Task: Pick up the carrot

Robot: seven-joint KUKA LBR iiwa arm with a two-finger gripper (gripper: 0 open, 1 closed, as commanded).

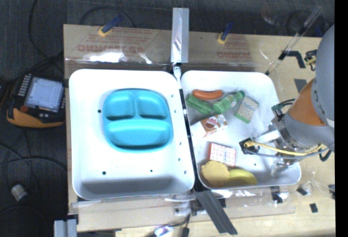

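The carrot (207, 93) is a short orange piece lying crosswise at the far side of the right bin (267, 81), just above a green vegetable (198, 104). My gripper (279, 163) hangs low over the near right corner of that bin, well away from the carrot, to its right and nearer the camera. Nothing shows in the gripper, and the wrist above it hides how it stands.
Near the carrot lie a green bottle (229, 102), a pale green packet (246, 109) and a red-and-white packet (213, 123). A red-patterned box (222, 153), a yellow banana (242, 177) and a yellowish lump (214, 172) sit at the near side. The left bin (87, 176) holds a blue divided plate (137, 119).
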